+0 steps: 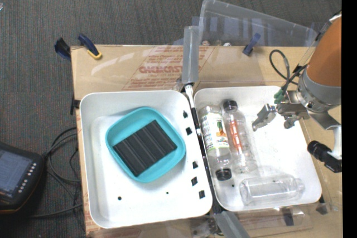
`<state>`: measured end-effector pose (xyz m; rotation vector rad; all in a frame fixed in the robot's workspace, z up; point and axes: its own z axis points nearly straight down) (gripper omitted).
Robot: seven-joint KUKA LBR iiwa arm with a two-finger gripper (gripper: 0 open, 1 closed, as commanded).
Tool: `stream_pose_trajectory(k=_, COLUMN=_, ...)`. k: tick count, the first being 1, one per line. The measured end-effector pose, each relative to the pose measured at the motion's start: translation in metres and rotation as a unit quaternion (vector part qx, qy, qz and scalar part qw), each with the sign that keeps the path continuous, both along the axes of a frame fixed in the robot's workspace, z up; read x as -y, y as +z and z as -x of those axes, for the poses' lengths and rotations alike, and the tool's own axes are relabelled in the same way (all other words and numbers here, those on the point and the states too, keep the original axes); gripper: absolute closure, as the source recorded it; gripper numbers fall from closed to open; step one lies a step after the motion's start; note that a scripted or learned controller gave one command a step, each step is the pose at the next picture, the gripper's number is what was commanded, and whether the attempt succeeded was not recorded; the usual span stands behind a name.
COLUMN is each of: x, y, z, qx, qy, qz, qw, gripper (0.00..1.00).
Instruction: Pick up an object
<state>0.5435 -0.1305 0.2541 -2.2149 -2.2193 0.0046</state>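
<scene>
My gripper (pixel 275 120) hangs over the upper right part of the right bin (pixel 301 159), open, with nothing between its fingers. To its left two clear bottles lie side by side on the bin floor. One has a green and orange label (pixel 214 134), the other a black cap and an orange label (pixel 235 135). A third clear bottle (pixel 270 188) lies crosswise along the bin's front edge, below the gripper. In the left bin (pixel 95 120) a teal dish (pixel 167 125) holds a dark ribbed block (pixel 144 145).
A small black cap (pixel 223 174) lies at the foot of the two bottles. A clear plastic lid (pixel 251 25) leans behind the right bin. Blue clamps (pixel 86 44) hold the cardboard at the back. A tablet (pixel 14 173) sits on the floor at the left.
</scene>
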Motion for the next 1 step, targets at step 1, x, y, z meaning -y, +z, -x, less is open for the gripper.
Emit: stream_pose_trajectory(k=1, x=-0.0271, y=-0.1039, z=-0.0697, qx=0.002, qy=0.125, qz=-0.0003, qw=0.9922, gripper=0.00)
